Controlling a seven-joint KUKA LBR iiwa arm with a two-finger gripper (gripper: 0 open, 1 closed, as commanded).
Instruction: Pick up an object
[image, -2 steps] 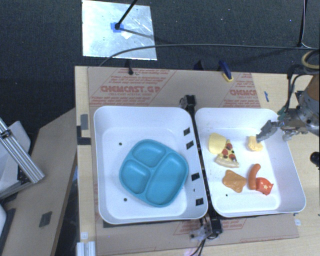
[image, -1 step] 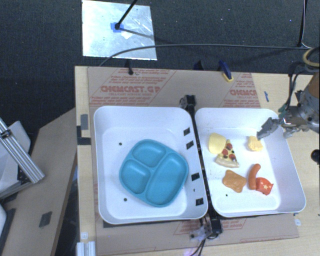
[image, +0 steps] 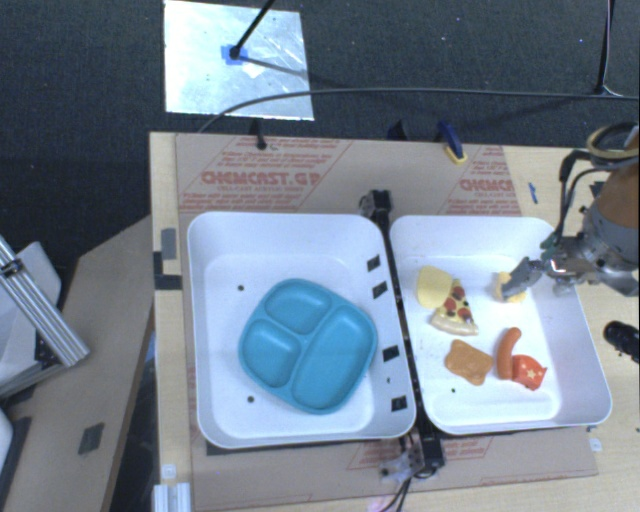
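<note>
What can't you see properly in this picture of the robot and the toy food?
- Gripper, camera view: too small and blurry to tell what its tips are doing at the little yellow piece.
- Little yellow piece: the gripper partly covers it, so its shape is unclear.
- Arm: cut off by the right edge.
- Red toy beside the sausage: too small to name.

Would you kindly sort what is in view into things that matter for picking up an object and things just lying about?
For the job:
gripper, over the right bin
yellow piece at its tip
cheese
pizza slice
toast
sausage
red piece

Lying about:
blue tray in the left bin
foil sheet
cardboard
</note>
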